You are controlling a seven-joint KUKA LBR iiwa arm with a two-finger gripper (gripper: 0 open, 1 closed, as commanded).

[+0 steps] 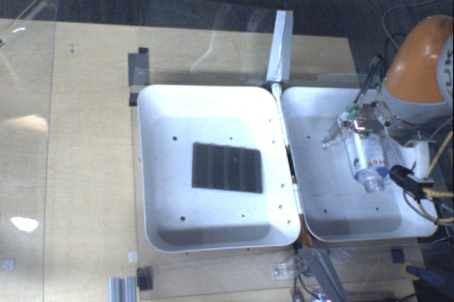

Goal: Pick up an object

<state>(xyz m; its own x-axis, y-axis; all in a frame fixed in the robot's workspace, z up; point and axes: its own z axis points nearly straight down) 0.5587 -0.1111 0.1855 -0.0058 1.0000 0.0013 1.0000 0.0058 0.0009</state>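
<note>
Bottle (367, 164) lies in right bin (312, 152) under my gripper (360, 126), grip state unclear; left bin (163, 116) holds dark ridged pad (228, 168).

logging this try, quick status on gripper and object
Gripper low over right bin, right at clear plastic bottle; grasp not confirmed. Bottle lying in the bin. Dark ridged pad in left bin, well apart.

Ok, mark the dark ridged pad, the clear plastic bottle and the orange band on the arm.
dark ridged pad (227, 167), camera view, middle of its top face.
clear plastic bottle (368, 164), camera view, its body near the label.
orange band (418, 66), camera view, its rounded top.
</note>
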